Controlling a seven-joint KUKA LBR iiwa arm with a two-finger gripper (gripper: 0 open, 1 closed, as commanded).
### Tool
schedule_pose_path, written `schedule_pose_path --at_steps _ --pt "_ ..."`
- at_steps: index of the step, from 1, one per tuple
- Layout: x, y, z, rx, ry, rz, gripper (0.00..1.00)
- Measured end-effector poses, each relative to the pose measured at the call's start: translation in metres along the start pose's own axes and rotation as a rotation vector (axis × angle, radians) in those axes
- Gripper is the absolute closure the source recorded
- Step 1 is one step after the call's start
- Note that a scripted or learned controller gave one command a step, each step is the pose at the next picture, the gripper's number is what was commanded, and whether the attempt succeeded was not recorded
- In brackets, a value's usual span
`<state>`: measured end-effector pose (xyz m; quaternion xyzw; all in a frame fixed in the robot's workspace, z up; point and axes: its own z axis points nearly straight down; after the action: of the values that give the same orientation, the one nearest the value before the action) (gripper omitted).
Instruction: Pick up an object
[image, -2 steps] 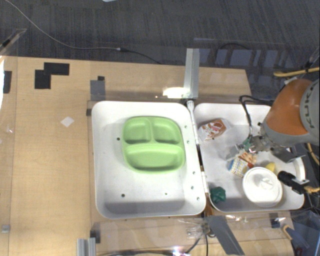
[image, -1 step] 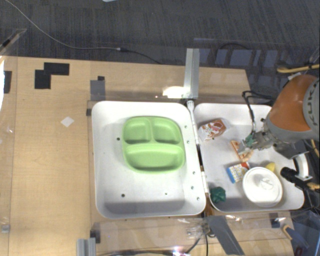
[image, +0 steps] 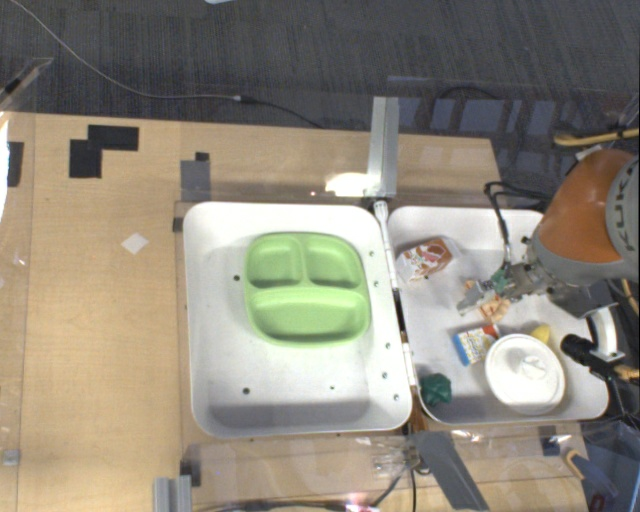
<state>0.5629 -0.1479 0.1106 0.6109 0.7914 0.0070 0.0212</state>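
Observation:
The right bin (image: 450, 222) holds several objects. A red and white snack packet (image: 425, 259) lies at its back left. A small blue and white box (image: 468, 346) lies beside a round white container (image: 523, 372). A dark green lump (image: 435, 388) sits in the front left corner, and a yellow piece (image: 541, 334) shows behind the white container. My gripper (image: 490, 292) is low over the middle of this bin, right above a small orange item (image: 489, 312). The arm hides what lies directly under the wrist.
The left bin (image: 215, 400) holds a green divided plate (image: 304, 287) near its middle. A metal post (image: 384, 150) stands behind the seam between the bins. The arm's orange band (image: 595, 205) hangs over the right bin's back right corner.

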Motion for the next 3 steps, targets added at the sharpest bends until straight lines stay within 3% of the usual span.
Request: schedule_pose_path --at_steps 1,2,3 --pt "-0.002 0.009 0.013 0.011 0.009 -0.017 0.0" --pt "-0.004 0.013 0.0 -0.001 -0.001 -0.018 1.0" --pt "-0.004 0.013 0.0 -0.001 0.0 -0.018 0.0"
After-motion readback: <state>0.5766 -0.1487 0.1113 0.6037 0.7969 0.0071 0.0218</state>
